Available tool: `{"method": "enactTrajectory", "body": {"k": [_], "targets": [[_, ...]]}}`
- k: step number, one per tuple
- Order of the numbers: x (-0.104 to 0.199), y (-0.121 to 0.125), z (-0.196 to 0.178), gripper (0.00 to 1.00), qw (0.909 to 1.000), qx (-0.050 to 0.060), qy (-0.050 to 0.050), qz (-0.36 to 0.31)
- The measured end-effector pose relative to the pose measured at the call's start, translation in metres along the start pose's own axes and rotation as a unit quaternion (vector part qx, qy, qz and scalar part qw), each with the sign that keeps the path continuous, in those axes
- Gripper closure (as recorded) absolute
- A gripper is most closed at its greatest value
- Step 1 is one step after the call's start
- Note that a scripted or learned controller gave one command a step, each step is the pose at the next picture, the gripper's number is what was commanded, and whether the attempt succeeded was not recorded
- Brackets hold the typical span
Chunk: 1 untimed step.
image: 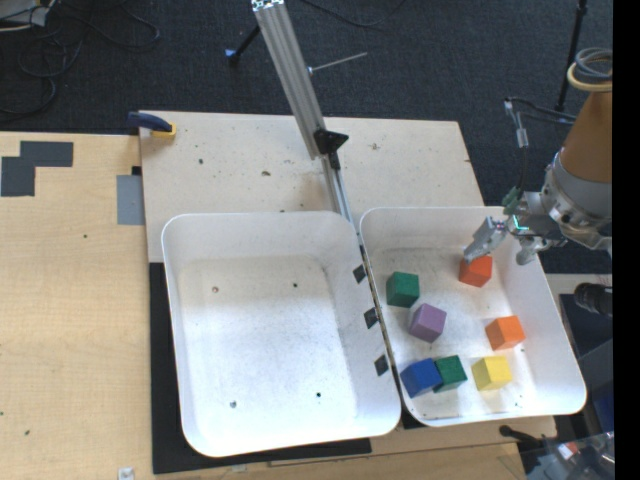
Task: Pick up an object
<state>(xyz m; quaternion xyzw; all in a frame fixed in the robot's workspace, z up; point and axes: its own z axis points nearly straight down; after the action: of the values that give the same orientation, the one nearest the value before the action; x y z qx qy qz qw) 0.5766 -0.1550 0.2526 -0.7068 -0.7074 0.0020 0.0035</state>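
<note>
The claw (506,240) hangs over the far right part of the right bin (560,393), its two grey fingers spread apart, with a red cube (476,270) just below them and not held. Around it in that bin lie a green cube (403,288), a purple cube (428,322), an orange cube (505,332), a yellow cube (491,372), and a blue cube (421,377) touching a darker green cube (451,371). The left bin (190,368) sits beside it on the tabletop (230,163), a slanted metal rail (295,73) rising behind both.

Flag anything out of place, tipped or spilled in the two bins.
Nothing stands out. All seven blocks lie in the right bin; the blue block touches a green one. The pincer is by the red block.
</note>
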Motion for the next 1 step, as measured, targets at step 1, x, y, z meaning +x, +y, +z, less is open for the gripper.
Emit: {"method": "enactTrajectory", "body": {"k": [1], "targets": [[-0.0005,0.0007,-0.0025,0.0,1.0,-0.002,-0.001,0.001]]}}
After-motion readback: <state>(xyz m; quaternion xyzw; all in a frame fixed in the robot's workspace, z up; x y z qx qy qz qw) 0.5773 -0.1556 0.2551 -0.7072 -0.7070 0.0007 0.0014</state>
